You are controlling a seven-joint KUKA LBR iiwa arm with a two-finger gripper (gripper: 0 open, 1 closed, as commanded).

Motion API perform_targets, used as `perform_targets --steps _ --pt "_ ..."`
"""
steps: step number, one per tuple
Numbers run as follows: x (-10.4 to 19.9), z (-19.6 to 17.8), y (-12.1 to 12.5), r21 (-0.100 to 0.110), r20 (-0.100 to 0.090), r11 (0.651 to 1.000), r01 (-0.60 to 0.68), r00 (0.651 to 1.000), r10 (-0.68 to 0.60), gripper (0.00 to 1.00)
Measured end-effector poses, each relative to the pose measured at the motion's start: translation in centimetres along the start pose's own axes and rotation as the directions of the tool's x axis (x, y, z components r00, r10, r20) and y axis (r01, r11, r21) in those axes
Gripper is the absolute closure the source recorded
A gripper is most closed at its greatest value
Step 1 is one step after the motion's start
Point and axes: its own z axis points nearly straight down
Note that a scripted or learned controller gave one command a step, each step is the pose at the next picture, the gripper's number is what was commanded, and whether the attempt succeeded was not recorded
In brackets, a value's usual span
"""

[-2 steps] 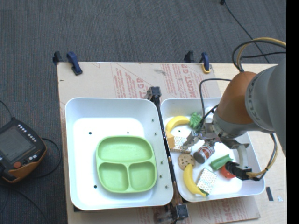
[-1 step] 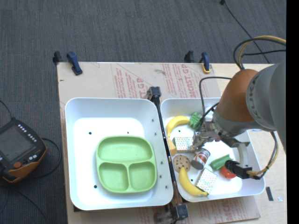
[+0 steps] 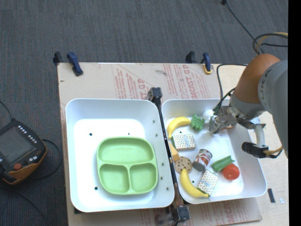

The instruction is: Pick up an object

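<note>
Dark carpet surrounds a bench with 2 white bins; the arm reaches into the right bin (image 3: pixel 256 182).

Camera view: the gripper (image 3: pixel 218 125) hangs low at that bin's upper end, with nothing visibly held; how wide it stands cannot be told. A small green leafy toy (image 3: pixel 197 122) sits just left of it, the upper banana (image 3: pixel 178 124) further left. Below it lie a can (image 3: pixel 202 157), a tomato (image 3: pixel 231 172) and a second banana (image 3: pixel 190 185). A green divided plate (image 3: pixel 127 165) sits far left. This looks like the approach step: next, settle over 1 item, descend, then clamp.
</note>
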Motion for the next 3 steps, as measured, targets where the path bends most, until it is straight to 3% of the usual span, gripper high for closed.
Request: perform_targets --steps 1,2,3 --pt "0.1 0.0 0.0 0.001 -0.001 1.0 0.002 1.0 -0.002 0.0" --pt "1.5 0.0 1.6 0.0 -0.001 1.0 0.003 1.0 -0.003 0.0" --pt "6.9 0.1 1.5 0.008 -0.001 1.0 0.0 1.0 0.0 0.0"
